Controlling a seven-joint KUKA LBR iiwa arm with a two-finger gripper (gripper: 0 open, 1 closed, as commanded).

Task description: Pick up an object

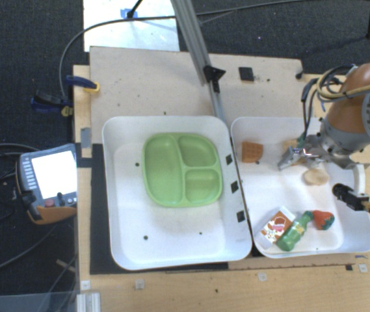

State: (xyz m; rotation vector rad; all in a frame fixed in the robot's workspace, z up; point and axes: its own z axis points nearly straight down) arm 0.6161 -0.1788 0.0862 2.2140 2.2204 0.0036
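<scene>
Gripper (293, 157) hovers low in the right bin (263, 239), just right of the brown waffle (252, 151); its opening cannot be determined. A beige object (315, 176), possibly bread, lies just beside it.

Two white bins (116, 194) (357, 239). One green divided plate (183, 169). One brown waffle piece (252, 151). One beige lump (315, 176). One green bottle (294, 233). One red vegetable (323, 220). One printed carton (276, 226).
</scene>
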